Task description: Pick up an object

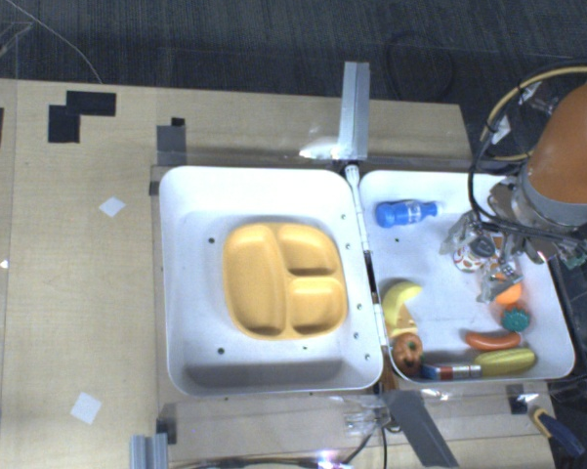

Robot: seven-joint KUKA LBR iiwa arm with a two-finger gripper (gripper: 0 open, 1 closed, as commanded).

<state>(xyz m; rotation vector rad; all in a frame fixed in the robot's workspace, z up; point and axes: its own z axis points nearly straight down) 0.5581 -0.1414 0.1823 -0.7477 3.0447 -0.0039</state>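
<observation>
While claw (488, 262) hovers low in right bin (440, 189), grip state unclear, carrot (509, 294) just beside

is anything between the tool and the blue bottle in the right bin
Nothing visible stands between them. The small blue plastic bottle lies alone near the far edge of the right white bin, with bare bin floor between it and the tool. The yellow banana and other toys lie nearer the front, off that line.
</observation>
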